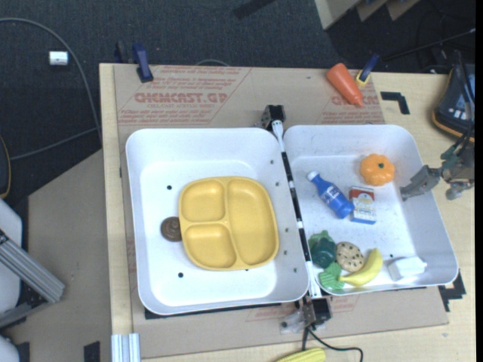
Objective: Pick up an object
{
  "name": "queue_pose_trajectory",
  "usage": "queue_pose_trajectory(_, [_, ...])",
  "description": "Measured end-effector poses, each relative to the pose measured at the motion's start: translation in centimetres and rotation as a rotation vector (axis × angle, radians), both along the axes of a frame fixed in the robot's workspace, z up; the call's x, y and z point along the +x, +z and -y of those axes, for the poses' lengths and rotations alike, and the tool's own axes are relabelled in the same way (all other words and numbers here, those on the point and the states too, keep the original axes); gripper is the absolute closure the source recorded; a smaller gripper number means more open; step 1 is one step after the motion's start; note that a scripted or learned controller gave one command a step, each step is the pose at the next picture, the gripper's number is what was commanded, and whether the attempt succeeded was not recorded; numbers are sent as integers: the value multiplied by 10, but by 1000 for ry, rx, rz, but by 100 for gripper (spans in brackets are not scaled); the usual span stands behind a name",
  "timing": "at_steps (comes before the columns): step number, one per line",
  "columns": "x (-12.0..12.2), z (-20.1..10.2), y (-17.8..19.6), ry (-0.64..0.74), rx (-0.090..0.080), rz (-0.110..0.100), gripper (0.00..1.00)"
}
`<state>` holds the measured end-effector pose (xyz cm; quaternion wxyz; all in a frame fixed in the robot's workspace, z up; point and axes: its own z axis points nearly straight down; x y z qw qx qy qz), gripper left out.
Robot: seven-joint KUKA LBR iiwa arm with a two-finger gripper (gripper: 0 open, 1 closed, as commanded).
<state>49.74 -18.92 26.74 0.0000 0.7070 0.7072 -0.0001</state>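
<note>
In the camera view, the gripper [441, 179] sat at the right edge of the right bin [426, 225], its grey fingers low over the rim; whether they were spread or pressed together could not be told, and nothing showed between them. The likely targets lay inside that bin: an orange [376, 169] nearest the gripper, a blue bottle [329, 194] lying tilted beside a small red-and-white carton [364, 204], a white block [406, 267] in the near right corner, and a crowded cluster of a green toy [322, 249], a cookie [349, 256] and a banana [363, 271] along the near wall. The left bin [147, 225] bore a yellow tray [227, 223] with a brown disc [171, 228] touching its left side. The reach looked barely begun. To do it well, the arm would probably best go for the orange, which stood apart from its neighbours, coming straight down over its middle with the fingers wide. The cluster seemed risky, since its things touched each other, and the block lay close to the wall.
</note>
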Motion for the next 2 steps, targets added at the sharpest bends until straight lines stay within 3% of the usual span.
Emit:
queue_pose_trajectory(1, [46, 35, -61, 0, -1, 0, 0])
queue_pose_trajectory(2, [113, 5, -138, 1, 1, 0, 0])
